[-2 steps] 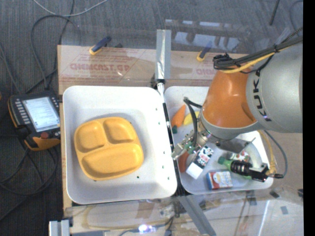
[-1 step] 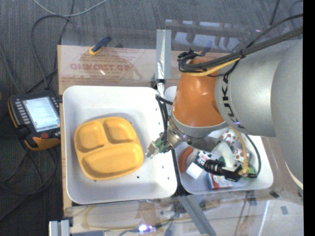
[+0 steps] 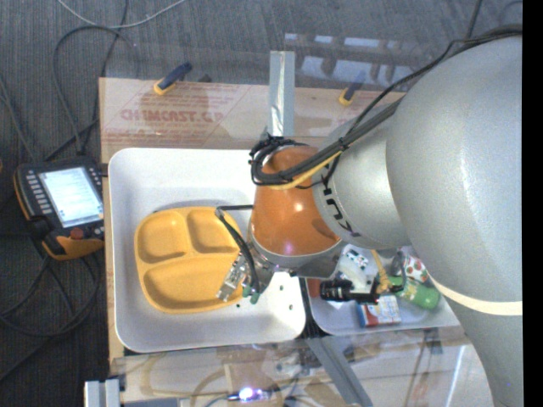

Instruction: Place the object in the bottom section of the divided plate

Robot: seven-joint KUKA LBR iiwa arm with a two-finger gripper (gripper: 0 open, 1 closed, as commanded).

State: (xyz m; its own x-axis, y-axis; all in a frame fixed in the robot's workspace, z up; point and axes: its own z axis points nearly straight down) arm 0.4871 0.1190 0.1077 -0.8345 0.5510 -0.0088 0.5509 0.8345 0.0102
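Tool: we see the tool [image 3: 236, 283] low over the right edge of the divided plate, at the plate's bottom section; we cannot tell how it is set, nor whether anything sits in it.
Arm: we see its orange band [image 3: 287, 210] just above the tool, with black cables looped over it, and the grey body [image 3: 450, 168] reaching in from the right.
Divided plate: we see the yellow divided plate [image 3: 182, 257] lying flat in the left bin, its large section nearest the bottom.
Left bin: we see the white left bin [image 3: 127, 227] holding the plate.
Right bin: we see the right bin [image 3: 373, 325] holding a dark bottle [image 3: 339, 291], a green object [image 3: 420, 295] and small packets.
Object: we cannot pick out which object is the task's.
Counter: we see a pendant [image 3: 59, 197] left of the counter [image 3: 170, 121].
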